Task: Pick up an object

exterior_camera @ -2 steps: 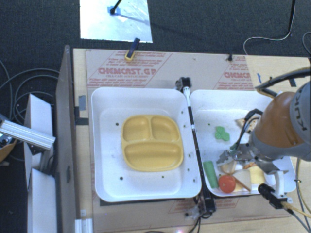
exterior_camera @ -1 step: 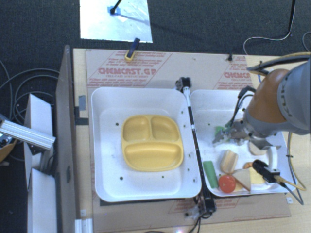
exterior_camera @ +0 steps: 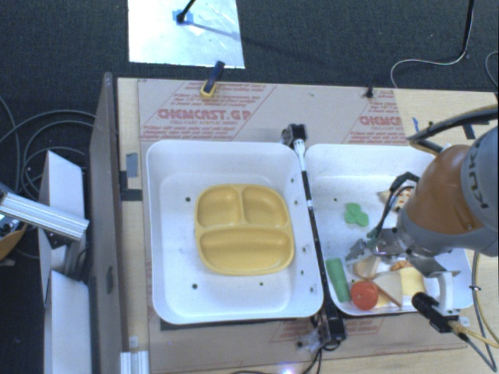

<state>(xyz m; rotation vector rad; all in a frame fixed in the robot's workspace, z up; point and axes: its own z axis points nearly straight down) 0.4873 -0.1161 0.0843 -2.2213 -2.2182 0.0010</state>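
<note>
We read red print on the brown board [exterior_camera: 257, 107] lying under the two bins: "CHEMCAST GP" above the left bin, with smaller red lines around it too small to read. The same print repeats, partly hidden, above the right bin.

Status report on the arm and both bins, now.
Gripper low in right bin, over the toy food pile, fingers unclear. Red tomato and green stick lying loose. Yellow divided plate in left bin, untouched.
</note>
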